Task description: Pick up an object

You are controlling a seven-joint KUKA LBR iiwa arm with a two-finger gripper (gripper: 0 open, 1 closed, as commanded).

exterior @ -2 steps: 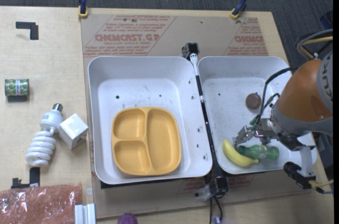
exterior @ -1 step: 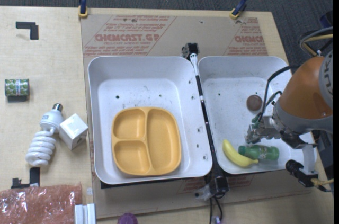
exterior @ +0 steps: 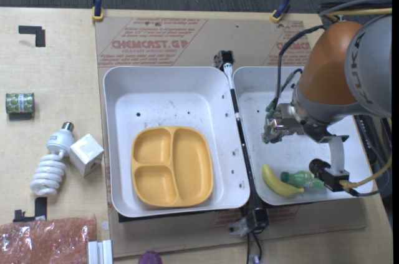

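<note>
The tool hangs over the right bin with the banana and green bottle nearer its front wall, touching, so a drop could nudge both or grab neither; can't tell if it's apart or together.

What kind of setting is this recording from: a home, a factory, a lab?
Most likely a robotics lab test bench. A KUKA arm reaches over two white bins, a sheet is clamped to the wooden bench, and odd test items lie about: a banana, a spiral light bulb.
</note>
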